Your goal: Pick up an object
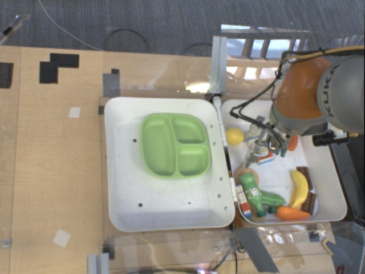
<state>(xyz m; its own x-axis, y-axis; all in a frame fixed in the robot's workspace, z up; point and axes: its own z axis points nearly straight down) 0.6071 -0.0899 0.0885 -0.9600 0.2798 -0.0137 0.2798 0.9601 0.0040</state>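
The right bin (333,201) holds several small objects: a yellow lemon (234,136) at the left, a green bottle (255,194) lying near the front, a banana (299,188), an orange carrot (293,213) at the front and a dark brown bar (309,192) beside the banana. A tan round object (246,174) sits just above the bottle. My gripper (261,147) hangs over the bin's middle, right of the lemon, above a small red, white and blue item (266,159). The fingers look spread and nothing shows between them.
The left bin (122,198) holds a green divided plate (175,144). A metal divider (224,153) separates the two bins. The arm's orange band and grey wrist (311,93) cover the right bin's back part. A metal frame (259,44) stands behind the bins.
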